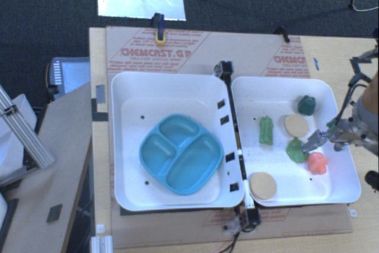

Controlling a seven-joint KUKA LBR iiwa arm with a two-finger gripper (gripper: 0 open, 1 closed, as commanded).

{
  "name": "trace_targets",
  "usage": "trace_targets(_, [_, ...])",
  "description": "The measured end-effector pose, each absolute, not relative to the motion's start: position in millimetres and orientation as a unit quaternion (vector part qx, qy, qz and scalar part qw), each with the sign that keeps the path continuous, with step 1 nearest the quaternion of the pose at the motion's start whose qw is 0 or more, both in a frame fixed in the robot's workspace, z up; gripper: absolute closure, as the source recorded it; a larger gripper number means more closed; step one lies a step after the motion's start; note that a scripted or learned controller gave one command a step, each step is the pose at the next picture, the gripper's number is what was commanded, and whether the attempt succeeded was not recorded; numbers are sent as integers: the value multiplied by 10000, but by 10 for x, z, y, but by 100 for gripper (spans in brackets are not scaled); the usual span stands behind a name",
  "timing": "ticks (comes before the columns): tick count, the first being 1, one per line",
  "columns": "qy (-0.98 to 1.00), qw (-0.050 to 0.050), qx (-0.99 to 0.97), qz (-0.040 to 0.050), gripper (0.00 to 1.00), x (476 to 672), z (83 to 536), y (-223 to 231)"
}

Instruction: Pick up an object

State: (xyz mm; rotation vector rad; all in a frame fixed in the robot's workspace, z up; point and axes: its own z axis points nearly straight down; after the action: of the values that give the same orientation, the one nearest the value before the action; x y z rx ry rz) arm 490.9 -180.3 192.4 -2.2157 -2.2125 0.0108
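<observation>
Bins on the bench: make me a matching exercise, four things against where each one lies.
Things:
1. blue plate
2. dark green lump
3. orange piece
4. tan disc

Places:
A. right bin, far corner
B. right bin, near edge by the divider
C. left bin, middle
D. right bin, just beside the gripper

Pairs: 1-C, 2-A, 3-D, 4-B

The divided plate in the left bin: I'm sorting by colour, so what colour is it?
Light blue, per the camera view: the divided plate.
</observation>
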Motion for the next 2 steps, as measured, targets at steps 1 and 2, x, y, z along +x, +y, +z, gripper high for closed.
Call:
trace_targets(1, [-7081,-3,-7061,-1,0,4942,1991,-1796])
trace_targets(2, [-7077,3,-7066,-1,0,4997,1394,-1752])
